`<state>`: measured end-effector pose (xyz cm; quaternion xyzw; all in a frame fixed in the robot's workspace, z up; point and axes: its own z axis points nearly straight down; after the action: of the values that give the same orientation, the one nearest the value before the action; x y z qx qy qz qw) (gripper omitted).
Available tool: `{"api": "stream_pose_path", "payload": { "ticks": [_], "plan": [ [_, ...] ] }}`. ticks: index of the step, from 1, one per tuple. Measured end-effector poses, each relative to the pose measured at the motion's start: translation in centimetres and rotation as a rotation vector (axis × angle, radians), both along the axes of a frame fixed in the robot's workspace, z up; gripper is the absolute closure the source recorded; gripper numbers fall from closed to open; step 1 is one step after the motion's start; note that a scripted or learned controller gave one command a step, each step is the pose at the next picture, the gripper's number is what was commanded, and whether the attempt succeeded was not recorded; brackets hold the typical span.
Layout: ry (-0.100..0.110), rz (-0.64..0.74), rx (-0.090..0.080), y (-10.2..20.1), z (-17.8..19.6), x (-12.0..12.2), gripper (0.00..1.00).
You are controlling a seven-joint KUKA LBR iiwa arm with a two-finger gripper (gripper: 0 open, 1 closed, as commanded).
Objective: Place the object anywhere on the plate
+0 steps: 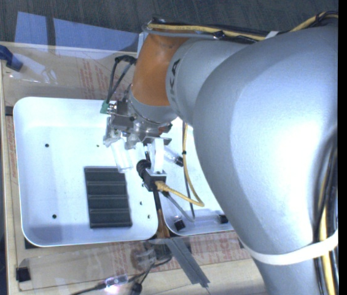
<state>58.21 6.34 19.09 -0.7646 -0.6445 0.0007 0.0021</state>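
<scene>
No readable text, labels or numbers; faint reddish print on wooden table too blurred to read.

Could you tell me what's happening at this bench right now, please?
A grey KUKA arm reaches in from the right and hangs its gripper over the seam between the two white bins. In the left bin lies a dark ribbed rectangular plate, just left of the gripper. Nothing can be made out between the fingers, so no object looks placed yet.
</scene>
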Motion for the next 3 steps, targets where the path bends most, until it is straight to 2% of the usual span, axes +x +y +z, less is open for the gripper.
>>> {"api": "stream_pose_path", "payload": {
  "ticks": [1,2,3],
  "plan": [
    [-0.001,-0.136,-0.002,2.9,3.4,7.4,1.00],
    [0.005,-0.286,-0.004,7.8,-6.4,2.9,1.00],
    [0.000,-0.469,-0.001,2.4,0.1,7.4,1.00]
  ]
}}
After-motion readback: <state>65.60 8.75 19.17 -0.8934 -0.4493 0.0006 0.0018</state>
